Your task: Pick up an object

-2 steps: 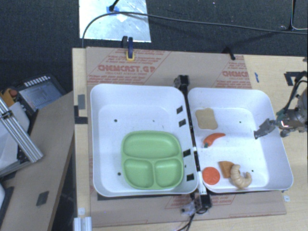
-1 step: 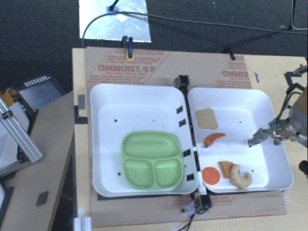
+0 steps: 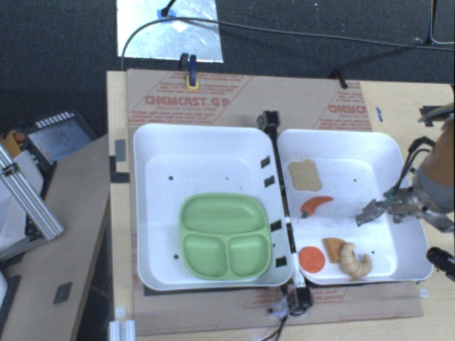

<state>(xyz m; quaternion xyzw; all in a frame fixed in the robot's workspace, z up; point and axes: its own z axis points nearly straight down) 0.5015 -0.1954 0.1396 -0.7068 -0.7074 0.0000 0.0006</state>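
Two shallow white bins sit side by side on the bench. The left bin (image 3: 153, 190) holds a light green plastic tray (image 3: 225, 234) with three sections. The right bin (image 3: 384, 151) holds five small things: a flat tan bread-like slice (image 3: 306, 175) near the back, a small red-orange chili pepper (image 3: 316, 204) just in front of it, and, along the front wall, a round red-orange disc (image 3: 311, 259), a small orange wedge (image 3: 333, 247) and a curled beige pastry-like piece (image 3: 355, 261). The wedge and the curled piece touch. The grey arm's gripper (image 3: 370, 213) hangs over the right side of this bin, apart from every thing. Whether it is wide or narrow is too hard to tell, and it holds nothing.
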